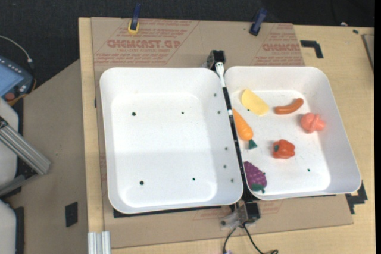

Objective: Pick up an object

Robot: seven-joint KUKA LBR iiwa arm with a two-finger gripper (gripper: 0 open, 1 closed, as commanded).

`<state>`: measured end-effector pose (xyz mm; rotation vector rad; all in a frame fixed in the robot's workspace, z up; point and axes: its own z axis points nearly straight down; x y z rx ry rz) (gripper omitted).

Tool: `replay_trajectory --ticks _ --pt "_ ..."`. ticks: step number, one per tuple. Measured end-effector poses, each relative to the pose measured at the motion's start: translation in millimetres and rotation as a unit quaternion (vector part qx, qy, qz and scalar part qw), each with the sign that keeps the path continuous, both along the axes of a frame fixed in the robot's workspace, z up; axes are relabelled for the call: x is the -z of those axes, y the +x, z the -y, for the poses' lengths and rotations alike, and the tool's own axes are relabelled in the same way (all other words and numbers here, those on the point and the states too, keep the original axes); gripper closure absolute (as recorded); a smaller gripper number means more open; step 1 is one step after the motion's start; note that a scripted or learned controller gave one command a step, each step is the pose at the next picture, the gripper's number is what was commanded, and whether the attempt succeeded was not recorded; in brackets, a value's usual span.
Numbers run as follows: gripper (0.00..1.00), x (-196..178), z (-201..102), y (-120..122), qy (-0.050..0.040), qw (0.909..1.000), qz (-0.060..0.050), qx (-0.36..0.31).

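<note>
Carrot [242,126] and grapes [255,175] hug right bin [333,146] inner wall; claw state: cannot tell.

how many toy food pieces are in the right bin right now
6, all in the right bin: yellow piece and carrot by the left wall, sausage at the back, pink piece right, red pepper center, grapes front left.

Two bins sit side by side on a board [190,38]: the left bin [113,128] and the right bin [333,146]. In the right bin, a carrot [242,125] and grapes [255,175] lie along its left wall, a cheese wedge [254,102] and sausage [289,106] toward the back. A pepper [283,149] sits mid-bin, with a peach [312,122] to its right and behind it.
</note>
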<state>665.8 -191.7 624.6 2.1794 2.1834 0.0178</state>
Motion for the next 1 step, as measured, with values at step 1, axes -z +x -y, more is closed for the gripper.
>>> replay_trajectory --ticks 1 --pt "1.0 -11.1 -0.4 0.4 -0.0018 1.0 0.003 0.0"
